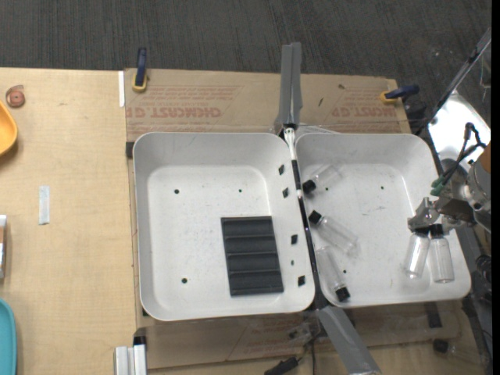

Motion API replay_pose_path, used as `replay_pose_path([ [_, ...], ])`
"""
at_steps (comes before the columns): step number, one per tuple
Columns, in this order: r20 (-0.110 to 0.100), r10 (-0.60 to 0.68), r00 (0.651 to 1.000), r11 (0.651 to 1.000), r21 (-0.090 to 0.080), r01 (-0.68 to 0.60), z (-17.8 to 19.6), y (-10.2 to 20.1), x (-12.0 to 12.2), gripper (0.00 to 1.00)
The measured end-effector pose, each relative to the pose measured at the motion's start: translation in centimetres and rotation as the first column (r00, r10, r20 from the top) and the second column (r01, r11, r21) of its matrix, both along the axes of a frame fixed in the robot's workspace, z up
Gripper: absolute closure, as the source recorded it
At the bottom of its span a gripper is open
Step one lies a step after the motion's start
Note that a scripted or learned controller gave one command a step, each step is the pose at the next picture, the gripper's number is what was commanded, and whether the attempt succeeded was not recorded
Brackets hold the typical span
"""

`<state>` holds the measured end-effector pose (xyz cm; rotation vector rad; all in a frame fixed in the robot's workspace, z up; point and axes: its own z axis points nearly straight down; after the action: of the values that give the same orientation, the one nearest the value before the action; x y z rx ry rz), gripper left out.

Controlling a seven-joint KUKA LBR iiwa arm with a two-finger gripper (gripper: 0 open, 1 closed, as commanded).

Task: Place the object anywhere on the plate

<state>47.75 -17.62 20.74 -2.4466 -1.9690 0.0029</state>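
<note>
Task looks barely begun. Dark ribbed plate lies bare in the left bin. Hand hovers at 3 o'clock of the right bin, just above two clear bottles on the bin floor; grip state: cannot tell. Three more clear bottles lie near 9 o'clock. Pick and transfer remain.

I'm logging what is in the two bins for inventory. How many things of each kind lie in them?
Clear bottles with black caps, left side of the right bin: 3
Clear bottles near the gripper, right side of that bin: 2
Dark ridged plate, left bin: 1
Total: 6
</note>
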Motion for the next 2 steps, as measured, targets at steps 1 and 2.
replay_pose_path([
  [1, -0.002, 0.045, 0.999, 0.999, 0.001, -0.045, -6.7, 7.4, -0.1, 1.0],
  [2, -0.002, 0.117, 0.993, 0.993, -0.001, -0.117, -1.7, 14.7, 6.2, 1.0],
])
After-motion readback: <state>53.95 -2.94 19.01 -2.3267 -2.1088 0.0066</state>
